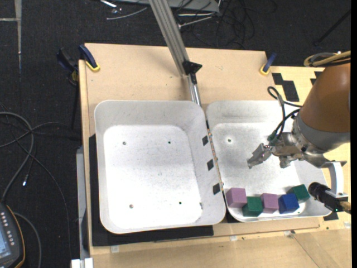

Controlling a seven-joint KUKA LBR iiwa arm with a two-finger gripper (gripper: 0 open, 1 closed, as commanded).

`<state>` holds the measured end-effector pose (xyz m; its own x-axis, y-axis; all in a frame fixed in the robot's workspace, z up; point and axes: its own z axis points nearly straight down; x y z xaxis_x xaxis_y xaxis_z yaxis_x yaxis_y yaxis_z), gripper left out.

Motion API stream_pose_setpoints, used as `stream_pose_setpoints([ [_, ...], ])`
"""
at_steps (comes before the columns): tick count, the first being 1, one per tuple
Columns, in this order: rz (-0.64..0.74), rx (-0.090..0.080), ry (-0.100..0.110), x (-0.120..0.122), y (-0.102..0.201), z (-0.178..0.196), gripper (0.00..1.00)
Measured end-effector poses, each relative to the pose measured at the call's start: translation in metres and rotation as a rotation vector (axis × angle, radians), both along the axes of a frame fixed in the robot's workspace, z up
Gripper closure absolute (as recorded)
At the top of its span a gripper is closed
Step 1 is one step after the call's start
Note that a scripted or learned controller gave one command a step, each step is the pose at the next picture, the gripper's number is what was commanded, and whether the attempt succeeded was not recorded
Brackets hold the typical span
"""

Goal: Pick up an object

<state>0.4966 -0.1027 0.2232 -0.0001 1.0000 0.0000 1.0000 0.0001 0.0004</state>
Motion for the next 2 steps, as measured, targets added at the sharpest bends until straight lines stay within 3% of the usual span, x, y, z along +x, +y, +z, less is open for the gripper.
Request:
stream_pose_setpoints([
  [1,-0.005,0.000,0.007,0.018,-0.100,-0.118,0.00],
  [2,0.004,-0.001,-0.003,0.081,-0.121,-0.128,0.00],
])
